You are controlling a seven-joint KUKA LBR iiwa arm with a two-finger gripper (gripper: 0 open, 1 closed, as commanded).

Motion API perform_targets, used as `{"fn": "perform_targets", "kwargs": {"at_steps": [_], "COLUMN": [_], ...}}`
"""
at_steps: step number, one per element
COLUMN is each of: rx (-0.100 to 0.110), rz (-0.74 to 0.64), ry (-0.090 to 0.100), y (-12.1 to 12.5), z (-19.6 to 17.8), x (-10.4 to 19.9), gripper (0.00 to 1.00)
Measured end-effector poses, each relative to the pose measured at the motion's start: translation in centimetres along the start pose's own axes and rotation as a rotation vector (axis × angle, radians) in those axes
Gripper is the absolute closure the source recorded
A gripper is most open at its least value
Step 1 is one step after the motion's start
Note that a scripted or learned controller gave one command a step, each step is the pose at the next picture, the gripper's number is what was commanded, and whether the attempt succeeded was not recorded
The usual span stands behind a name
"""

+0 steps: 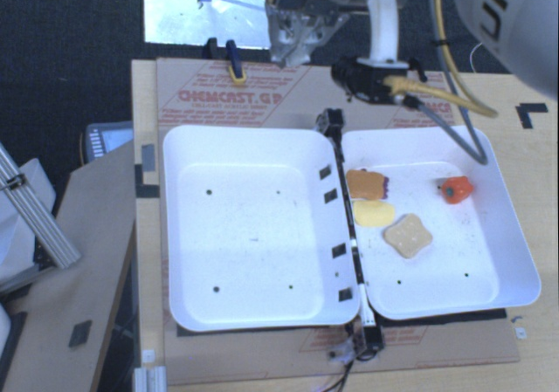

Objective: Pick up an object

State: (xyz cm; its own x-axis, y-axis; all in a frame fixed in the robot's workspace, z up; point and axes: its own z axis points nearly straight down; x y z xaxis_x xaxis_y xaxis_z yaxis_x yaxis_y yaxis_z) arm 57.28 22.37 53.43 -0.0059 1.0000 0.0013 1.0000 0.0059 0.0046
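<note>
Orange-red object: small toy-like piece (455,189), possibly a pepper or tomato, with a dark green bit at its left; lies in the right bin (507,259), toward the far right side, apart from the other items.
Handling (judged): looks light, rounded and smooth; could roll or slip out of a pinch. Best taken across its widest part, from straight above.
Orange slab: flat piece (366,183) with a purple edge, near the divider side of the right bin.
Yellow disc: thin and flat (374,213), just below the orange slab, the two touching or nearly so.
Tan piece: toast-shaped (408,236), just beside the yellow disc on its lower right. Flat items judged harder to get under; edges are the only purchase.
Left bin: white, shallow (175,233), alongside the right bin, joined at a dark hinge strip.
End effector: metallic, up at the top of the view (293,37), above the far edge of the desk (148,102), well apart from all items. Open or closed: cannot tell; nothing seen in it.
Task state (judged): approach not yet begun.
</note>
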Motion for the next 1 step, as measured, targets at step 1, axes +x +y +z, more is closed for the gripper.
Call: {"fn": "perform_targets", "kwargs": {"at_steps": [1], "rx": [0.002], "rz": [0.0], "ry": [-0.001], "y": [1.19], "z": [-0.05], "x": [1.09], "gripper": [1.0]}}
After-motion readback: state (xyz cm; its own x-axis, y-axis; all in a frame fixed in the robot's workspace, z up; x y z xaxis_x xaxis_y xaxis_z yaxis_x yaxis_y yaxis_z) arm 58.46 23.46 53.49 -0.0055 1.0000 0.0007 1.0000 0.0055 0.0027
